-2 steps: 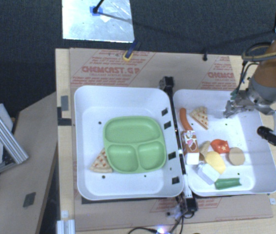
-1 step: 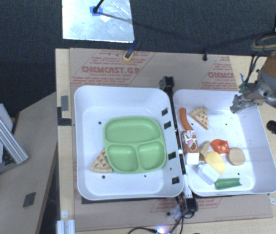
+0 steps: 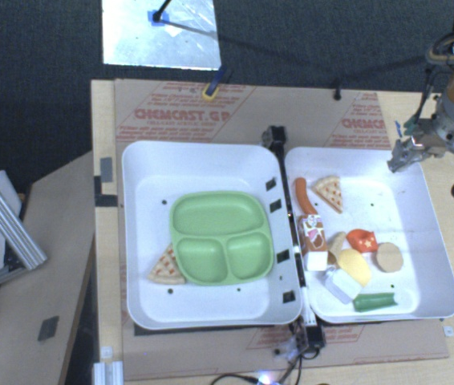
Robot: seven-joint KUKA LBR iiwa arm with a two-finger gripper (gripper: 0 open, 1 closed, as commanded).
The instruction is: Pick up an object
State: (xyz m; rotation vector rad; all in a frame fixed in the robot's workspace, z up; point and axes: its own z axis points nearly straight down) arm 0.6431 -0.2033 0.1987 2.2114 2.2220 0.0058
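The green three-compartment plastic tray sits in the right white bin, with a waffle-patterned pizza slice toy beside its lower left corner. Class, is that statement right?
One detail is wrong. The camera view shows the green three-compartment plastic tray in the left white bin, not the right one. The rest holds: a waffle-patterned pizza slice toy lies beside the tray's lower left corner.

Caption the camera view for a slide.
Gripper poised above the right bin's far edge; toy food clustered inside, green tray in the left bin.
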